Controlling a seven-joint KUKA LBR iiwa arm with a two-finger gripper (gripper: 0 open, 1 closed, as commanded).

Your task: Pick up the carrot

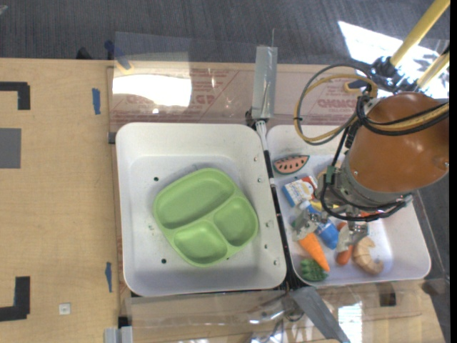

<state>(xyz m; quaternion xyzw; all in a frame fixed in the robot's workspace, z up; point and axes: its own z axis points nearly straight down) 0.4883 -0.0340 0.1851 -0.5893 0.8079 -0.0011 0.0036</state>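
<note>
carrot (pixel 313 249) sits near the right bin's (pixel 421 252) front-left corner, looks like light stiff slick plastic so I'd pinch mid-body across the orange part, can't tell the gripper's (pixel 341 219) state

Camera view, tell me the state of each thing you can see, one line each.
carrot: lying in the right bin, not held.
green plate: lying flat in the left bin, nothing on it.
watermelon slice: lying at the right bin's far edge.
arm: over the right bin.

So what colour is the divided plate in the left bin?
Light green, plain: the plate, seen from the overhead camera.
</note>
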